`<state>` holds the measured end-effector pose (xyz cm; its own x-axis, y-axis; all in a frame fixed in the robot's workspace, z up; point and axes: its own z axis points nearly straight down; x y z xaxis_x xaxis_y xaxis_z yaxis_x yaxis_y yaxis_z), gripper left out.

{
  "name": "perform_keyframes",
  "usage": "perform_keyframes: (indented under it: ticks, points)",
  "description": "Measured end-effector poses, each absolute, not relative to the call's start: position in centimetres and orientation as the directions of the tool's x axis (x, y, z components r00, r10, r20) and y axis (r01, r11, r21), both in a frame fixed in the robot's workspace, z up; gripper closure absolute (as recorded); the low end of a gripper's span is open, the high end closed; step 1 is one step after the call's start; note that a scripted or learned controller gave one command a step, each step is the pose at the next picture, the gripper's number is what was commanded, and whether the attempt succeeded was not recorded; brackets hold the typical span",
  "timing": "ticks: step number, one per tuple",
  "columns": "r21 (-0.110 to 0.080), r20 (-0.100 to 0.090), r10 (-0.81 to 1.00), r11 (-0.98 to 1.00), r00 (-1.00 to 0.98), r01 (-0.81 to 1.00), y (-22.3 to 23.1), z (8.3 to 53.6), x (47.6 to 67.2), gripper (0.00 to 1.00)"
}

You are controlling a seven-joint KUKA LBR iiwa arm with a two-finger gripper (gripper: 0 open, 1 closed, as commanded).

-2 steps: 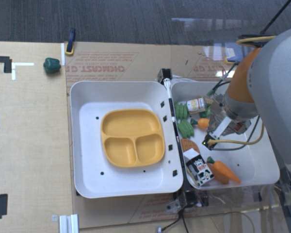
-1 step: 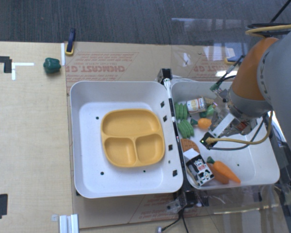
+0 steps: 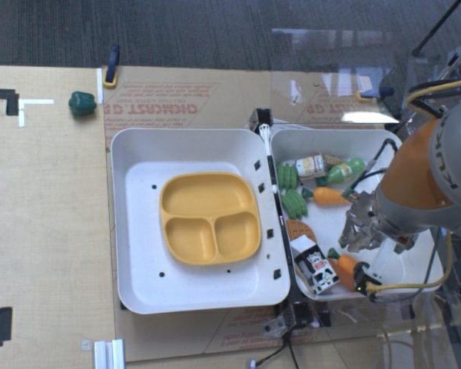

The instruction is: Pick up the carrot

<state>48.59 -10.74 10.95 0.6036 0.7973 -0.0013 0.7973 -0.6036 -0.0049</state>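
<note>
Two carrots lay in the right bin: one carrot near the middle, another beside the hand, whose grip I couldn't make out

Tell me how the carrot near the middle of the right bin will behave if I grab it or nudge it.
The carrot looks like a smooth, tapered toy, so it is probably stiff and light. Its rounded body lies on its side, so a nudge may roll it. The green pieces sit close beside it and could shift too.
</note>
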Motion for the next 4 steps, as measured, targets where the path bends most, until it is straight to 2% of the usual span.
perform_keyframes:
  ticks: [1,2,3,4]
  points:
    - [-0.005,-0.001,0.797,-0.604,0.604,0.797,-10.7,11.0,48.6,0.00]
    - [-0.004,-0.004,0.705,-0.709,0.709,0.705,-11.3,9.0,54.0,0.00]
    - [-0.003,-0.004,0.586,-0.810,0.810,0.586,-11.1,9.1,57.7,0.00]
    - [-0.011,-0.010,0.515,-0.857,0.857,0.515,-12.1,9.3,62.8,0.00]
